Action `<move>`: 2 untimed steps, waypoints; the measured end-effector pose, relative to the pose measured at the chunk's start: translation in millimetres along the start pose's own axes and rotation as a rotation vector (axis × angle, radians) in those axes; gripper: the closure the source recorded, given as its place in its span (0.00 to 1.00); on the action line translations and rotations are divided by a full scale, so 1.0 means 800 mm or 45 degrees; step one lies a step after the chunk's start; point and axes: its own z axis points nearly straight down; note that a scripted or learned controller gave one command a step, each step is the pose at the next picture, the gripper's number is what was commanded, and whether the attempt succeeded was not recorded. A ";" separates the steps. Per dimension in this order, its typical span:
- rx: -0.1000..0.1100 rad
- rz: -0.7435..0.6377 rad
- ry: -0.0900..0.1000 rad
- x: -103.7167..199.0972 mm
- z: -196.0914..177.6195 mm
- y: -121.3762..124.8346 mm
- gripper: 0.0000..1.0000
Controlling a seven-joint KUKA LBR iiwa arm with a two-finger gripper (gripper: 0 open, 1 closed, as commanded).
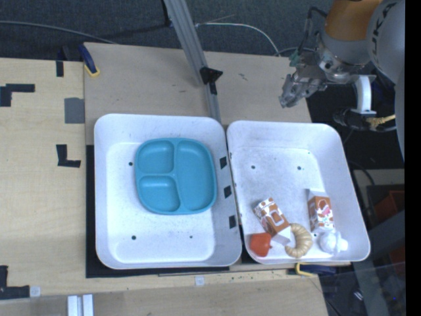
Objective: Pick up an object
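Wooden bench (145, 78), two white bins side by side, left (105, 196), right (289, 137)

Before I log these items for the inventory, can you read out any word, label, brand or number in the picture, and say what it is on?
No text can be read.
Small orange-and-white printed carton in the right white bin: print is there, too blurred to read.
Second orange-and-white carton by the bin's right wall: the same, too small to read.
Teal three-compartment plastic plate in the left white bin: no marking seen.
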 end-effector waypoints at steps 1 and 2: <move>0.010 -0.002 0.002 0.050 0.008 -0.024 1.00; 0.011 -0.005 0.003 0.119 0.015 -0.041 1.00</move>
